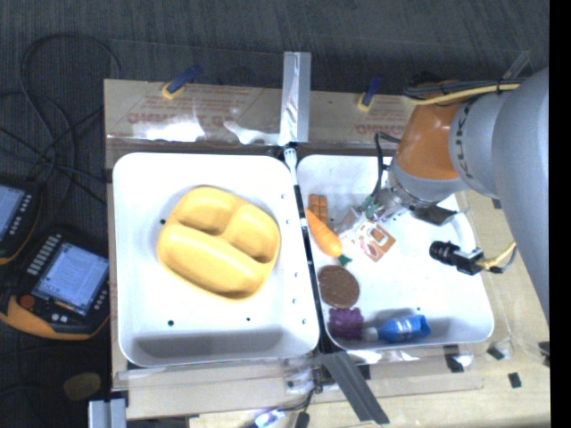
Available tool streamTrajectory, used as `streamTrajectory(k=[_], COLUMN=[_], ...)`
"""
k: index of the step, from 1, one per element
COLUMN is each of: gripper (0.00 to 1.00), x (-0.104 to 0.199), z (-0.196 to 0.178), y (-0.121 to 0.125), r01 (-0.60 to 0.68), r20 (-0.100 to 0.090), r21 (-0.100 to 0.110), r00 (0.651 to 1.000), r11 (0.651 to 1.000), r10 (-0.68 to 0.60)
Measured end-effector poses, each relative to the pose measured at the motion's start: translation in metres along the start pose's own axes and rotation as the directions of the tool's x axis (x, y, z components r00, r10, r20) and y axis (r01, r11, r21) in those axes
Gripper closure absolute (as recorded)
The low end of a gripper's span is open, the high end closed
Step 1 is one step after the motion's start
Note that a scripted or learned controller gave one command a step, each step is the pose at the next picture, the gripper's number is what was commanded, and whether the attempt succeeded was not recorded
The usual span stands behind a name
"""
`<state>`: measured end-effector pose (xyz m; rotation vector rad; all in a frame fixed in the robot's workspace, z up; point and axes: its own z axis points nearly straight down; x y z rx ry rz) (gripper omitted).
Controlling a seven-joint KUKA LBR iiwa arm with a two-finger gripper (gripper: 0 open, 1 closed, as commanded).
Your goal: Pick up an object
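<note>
A dark carpet floor (223, 16) lies under the wooden bench (205, 105). The big grey arm (500, 141) bends down from the right. Its gripper (375, 210) (grip too hidden to tell) sits over the right white bin (464, 310), near the orange toy carrot (323, 235).

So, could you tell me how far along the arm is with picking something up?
Done: the arm has reached into the right bin, its gripper low near the small orange-and-white packet. In hand: nothing visibly lifted; the carrot, brown disc, purple object and blue bottle all lie on the bin floor. Left: grasping and raising one item.
</note>
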<state>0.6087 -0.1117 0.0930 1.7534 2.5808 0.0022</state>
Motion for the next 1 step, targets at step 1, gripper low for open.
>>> streamTrajectory(k=[1], gripper=[1.0], x=[0.0684], z=[-0.0886], y=[-0.0103], r01=[-0.001], r20=[-0.019], r21=[0.018], r00=[1.0], r11=[1.0], r10=[0.001])
